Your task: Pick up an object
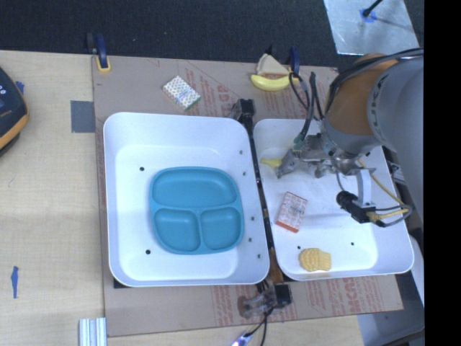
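Hovering low in the right bin [389, 254], the tool [288, 164], fingers impossible to judge, stood just beside a yellow scrap [271, 162] and risked nudging it against the wall.

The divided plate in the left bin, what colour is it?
The divided plastic plate is light blue, seen clearly in the camera view.

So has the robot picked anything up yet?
Not yet, as far as the picture shows. The end effector is low in the right bin, beside a small yellow piece. The red-and-white packet and the yellow cracker lie on the bin floor. Grabbing and lifting are left.
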Controlling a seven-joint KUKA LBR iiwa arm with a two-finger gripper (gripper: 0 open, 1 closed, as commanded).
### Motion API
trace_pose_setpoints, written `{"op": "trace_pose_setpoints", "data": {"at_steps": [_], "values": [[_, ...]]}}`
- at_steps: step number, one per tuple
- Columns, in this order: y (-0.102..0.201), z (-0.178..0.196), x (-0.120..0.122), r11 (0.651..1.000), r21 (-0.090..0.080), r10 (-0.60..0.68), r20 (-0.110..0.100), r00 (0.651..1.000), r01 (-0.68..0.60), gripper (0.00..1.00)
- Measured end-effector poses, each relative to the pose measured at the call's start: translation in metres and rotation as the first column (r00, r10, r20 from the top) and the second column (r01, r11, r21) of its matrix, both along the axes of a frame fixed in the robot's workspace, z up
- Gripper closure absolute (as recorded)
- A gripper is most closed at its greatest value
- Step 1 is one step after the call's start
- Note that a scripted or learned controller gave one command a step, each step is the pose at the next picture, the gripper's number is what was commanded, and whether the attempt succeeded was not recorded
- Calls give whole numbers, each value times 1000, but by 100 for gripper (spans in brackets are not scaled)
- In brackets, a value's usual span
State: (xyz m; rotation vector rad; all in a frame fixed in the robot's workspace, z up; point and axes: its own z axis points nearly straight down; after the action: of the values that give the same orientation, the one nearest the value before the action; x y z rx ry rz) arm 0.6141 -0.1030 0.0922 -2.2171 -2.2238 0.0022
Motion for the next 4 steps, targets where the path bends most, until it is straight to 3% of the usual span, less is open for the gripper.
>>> {"op": "trace_pose_setpoints", "data": {"at_steps": [1,2,3,4], "values": [[-31,20,41,1000,3,4,-11,1000,-4,0],[-1,-1,-9,1000,-1,1,-3,1000,-1,0],[7,-1,-60,1000,-1,2,-3,1000,-2,0],[11,0,-50,1000,-1,2,0,1000,-2,0]]}}
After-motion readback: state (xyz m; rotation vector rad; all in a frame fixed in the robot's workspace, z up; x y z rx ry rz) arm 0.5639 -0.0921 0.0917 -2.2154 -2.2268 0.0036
